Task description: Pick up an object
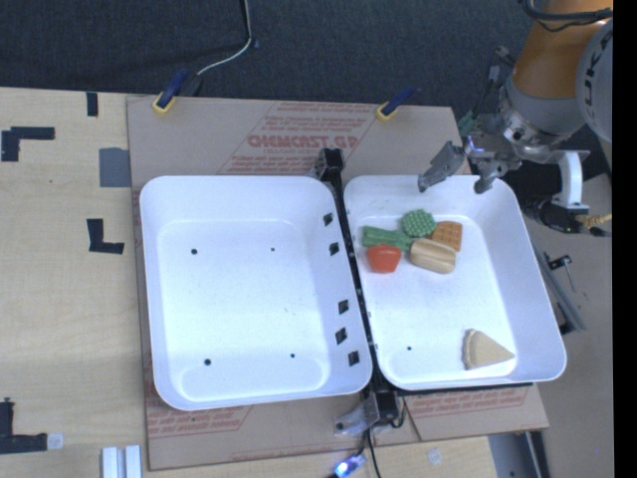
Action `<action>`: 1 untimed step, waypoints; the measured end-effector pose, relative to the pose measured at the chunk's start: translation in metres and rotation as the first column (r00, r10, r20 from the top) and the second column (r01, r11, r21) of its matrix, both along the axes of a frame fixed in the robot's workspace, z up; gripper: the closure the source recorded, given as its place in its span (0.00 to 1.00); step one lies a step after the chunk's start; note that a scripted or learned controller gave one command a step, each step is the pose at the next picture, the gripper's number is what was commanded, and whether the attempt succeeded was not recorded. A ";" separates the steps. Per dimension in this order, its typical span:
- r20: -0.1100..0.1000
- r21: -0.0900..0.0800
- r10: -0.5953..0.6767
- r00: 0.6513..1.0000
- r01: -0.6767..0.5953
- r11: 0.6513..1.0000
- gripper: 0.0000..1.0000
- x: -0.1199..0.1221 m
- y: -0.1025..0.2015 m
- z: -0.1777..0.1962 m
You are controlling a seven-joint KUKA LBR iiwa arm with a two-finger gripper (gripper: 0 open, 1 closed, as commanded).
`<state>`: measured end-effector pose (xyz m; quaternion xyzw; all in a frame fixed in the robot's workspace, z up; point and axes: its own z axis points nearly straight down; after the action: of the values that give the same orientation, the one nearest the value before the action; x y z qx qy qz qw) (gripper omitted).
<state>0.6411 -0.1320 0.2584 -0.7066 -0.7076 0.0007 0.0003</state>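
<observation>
The right bin holds a cluster of small toy foods near its back left: a green leafy piece, a red tomato-like piece, an orange waffle-like piece and a tan bread roll. A tan wedge lies apart near the bin's front right corner. My gripper hangs above the back rim of the right bin, its two fingers spread open with nothing between them. It is up and to the right of the food cluster.
The left bin sits beside the right one, joined by a black clipped divider. Both rest on a brown cardboard sheet. A cable trails across the dark backdrop behind.
</observation>
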 end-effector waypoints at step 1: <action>-0.006 0.000 -0.004 1.000 0.004 1.000 0.00 -0.037 -0.045 -0.069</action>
<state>0.6045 -0.1775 0.1895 -0.7079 -0.7063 0.0026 0.0023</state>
